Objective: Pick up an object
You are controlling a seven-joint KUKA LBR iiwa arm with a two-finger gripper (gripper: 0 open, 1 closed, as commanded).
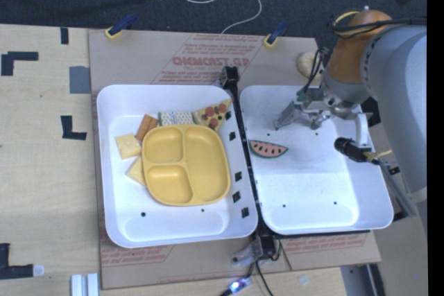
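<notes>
You have the grey arm with its orange band reaching in from the right, and its two-finger gripper (281,123) hangs over the upper part of the right shallow white bin (361,215). The jaws look spread apart with nothing between them.

The nearest thing to take is the flat red watermelon-slice toy (268,149). It lies alone on the right bin's floor, just below the gripper and near the wall the two bins share. Being flat, it probably needs a low, square descent.

You have open floor to its right and below it, but the divider crowds its left side.

In the left white bin (114,218), a yellow three-compartment plastic plate (186,164) sits in the middle. Cracker-like tan squares (129,145) and small printed pieces (215,113) are tucked at its edges and partly under its rim, so they look harder to grip.
</notes>
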